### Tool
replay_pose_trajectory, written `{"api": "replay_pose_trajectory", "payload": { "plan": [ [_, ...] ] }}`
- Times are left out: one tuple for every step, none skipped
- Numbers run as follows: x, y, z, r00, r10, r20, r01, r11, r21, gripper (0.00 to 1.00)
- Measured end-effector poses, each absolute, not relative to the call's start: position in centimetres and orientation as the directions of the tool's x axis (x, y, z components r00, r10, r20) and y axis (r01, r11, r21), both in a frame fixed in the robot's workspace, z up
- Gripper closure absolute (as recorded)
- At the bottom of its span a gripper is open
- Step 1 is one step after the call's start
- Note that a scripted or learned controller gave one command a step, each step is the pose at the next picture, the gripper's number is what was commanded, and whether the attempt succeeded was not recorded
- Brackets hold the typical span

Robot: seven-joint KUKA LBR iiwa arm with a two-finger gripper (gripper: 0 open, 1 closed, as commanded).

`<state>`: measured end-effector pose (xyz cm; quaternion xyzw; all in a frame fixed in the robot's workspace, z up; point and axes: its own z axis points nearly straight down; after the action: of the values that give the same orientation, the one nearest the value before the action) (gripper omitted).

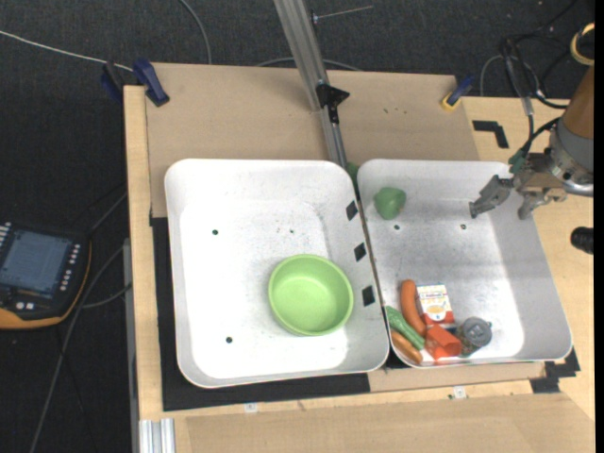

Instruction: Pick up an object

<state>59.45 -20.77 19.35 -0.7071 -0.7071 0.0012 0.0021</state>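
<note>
Arm (578, 111): cut off by the right edge above the wrist.
Pile in the right bin's (528, 253) near corner: carrot (410, 302), small carton (434, 304) and grey thing (475, 331) overlap; lower pieces partly hidden.
Bench (236, 111): near edge cut off.

Right bin (528, 253): middle and far-right floor bare, open access from above. Clutter packed in near corner: carrot (411, 308), small carton (434, 303), grey piece (475, 331), touching each other. Green lump (389, 201) alone near far-left wall. Left bin (236, 215): green bowl (310, 294) near right wall, rest bare. Metal pole (307, 55) slants above the bins' shared edge.
</note>
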Motion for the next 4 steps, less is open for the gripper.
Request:
{"api": "replay_pose_trajectory", "payload": {
  "plan": [
    [59.1, -19.7, 13.9, -0.001, 1.0, 0.001, 1.0, 0.001, -0.004, 0.0],
    [59.0, -19.7, 9.3, 0.0, 1.0, 0.001, 1.0, 0.0, -0.004, 0.0],
    [59.1, -19.7, 10.7, -0.001, 1.0, 0.0, 1.0, 0.001, 0.002, 1.0],
    [58.6, -19.5, 15.2, 0.0, 1.0, -0.001, 1.0, 0.0, 0.004, 1.0]
  ]
}}
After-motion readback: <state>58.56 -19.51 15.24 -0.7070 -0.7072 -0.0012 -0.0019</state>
